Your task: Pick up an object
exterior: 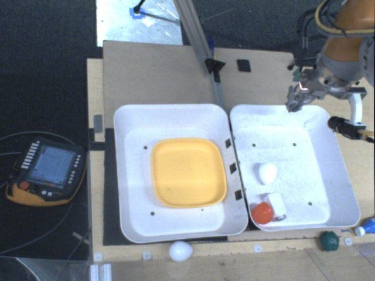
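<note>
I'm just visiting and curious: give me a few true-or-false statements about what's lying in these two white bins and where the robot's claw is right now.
1. The square yellow plastic plate lies in the left white bin. True.
2. The gripper is holding the white egg-shaped object. False: it hangs at the right white bin's far rim, apart from it.
3. The round red object sits in the right bin's near corner. True.
4. A second white egg-shaped object lies on the yellow plate. False: it lies outside the bins, by the bench's near edge.
</note>
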`<control>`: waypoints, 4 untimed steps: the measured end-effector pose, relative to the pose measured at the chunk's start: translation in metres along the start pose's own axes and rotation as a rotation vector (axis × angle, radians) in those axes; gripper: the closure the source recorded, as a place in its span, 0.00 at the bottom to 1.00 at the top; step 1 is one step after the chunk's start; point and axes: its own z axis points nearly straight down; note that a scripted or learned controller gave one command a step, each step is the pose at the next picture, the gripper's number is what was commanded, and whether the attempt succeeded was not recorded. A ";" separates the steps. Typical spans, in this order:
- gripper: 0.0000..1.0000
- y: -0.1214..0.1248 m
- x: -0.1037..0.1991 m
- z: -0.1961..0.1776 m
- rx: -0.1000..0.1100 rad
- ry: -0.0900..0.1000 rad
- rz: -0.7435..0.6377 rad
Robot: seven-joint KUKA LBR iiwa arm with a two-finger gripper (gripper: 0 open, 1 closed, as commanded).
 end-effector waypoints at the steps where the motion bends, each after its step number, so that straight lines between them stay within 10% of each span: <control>1: 1.00 0.000 0.000 -0.008 0.004 0.001 0.000; 4: 1.00 -0.061 0.123 0.007 0.005 0.001 -0.001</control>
